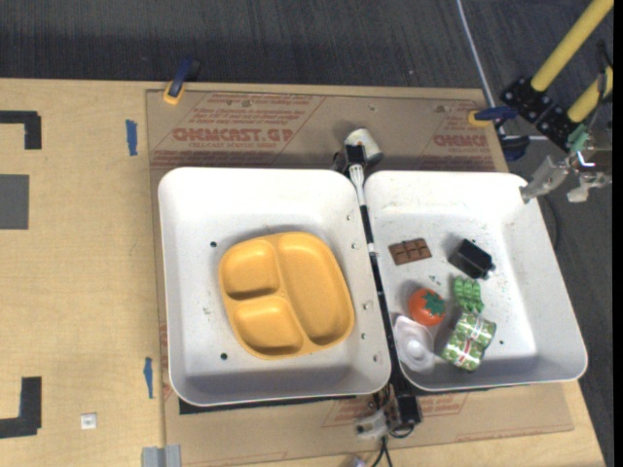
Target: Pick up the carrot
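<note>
Two white bins side by side on the bench. Left bin (185, 261) holds a yellow divided plate (285, 291), three sections, sitting a bit slanted.

Right bin (545, 261) holds the clutter. Carrot (425, 305) is in the lower left part of that bin, near the divider between bins: a short orange stub with a green top. Green end looks to point up-right, orange body down-left, but it's so stubby the long axis is hard to call. Just below it, a white piece (413, 343), touching or nearly so. To its right, a green block (467, 291) and a green-and-white can (468, 341) lying tilted. Above it, a brown chocolate bar (409, 251); a black block (472, 257) sits further right.

Gripper (569, 170) is at the upper right, over the bin's far right corner, well apart from the carrot. Can't tell how its jaws stand; too small and cluttered.
</note>
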Controlling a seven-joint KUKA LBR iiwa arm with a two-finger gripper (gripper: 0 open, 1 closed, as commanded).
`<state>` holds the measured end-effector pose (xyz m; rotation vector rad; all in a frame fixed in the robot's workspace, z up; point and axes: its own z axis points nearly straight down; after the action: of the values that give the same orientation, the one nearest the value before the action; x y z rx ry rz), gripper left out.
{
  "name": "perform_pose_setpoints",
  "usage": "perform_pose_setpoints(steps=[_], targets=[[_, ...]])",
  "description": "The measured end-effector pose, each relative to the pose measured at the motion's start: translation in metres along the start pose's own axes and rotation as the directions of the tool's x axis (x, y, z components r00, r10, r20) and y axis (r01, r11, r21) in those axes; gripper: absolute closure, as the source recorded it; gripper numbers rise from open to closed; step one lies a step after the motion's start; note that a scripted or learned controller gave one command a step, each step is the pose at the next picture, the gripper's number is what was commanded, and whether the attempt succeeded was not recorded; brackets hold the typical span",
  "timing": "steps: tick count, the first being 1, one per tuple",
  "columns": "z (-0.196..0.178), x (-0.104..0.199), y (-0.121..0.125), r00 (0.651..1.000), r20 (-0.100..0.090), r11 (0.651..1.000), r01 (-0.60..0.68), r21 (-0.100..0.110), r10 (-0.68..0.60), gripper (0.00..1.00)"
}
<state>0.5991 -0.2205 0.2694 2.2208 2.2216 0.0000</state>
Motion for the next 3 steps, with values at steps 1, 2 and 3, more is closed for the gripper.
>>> perform_pose_setpoints(steps=[1,2,3], targets=[[0.136,0.029,-0.073,0.989,0.000,0.989,-0.149,0.001,0.149,0.00],[0.125,0.029,-0.072,0.989,0.000,0.989,-0.150,-0.002,0.150,1.00],[0.044,0.033,-0.120,0.945,0.000,0.945,-0.326,0.000,0.326,1.00]])
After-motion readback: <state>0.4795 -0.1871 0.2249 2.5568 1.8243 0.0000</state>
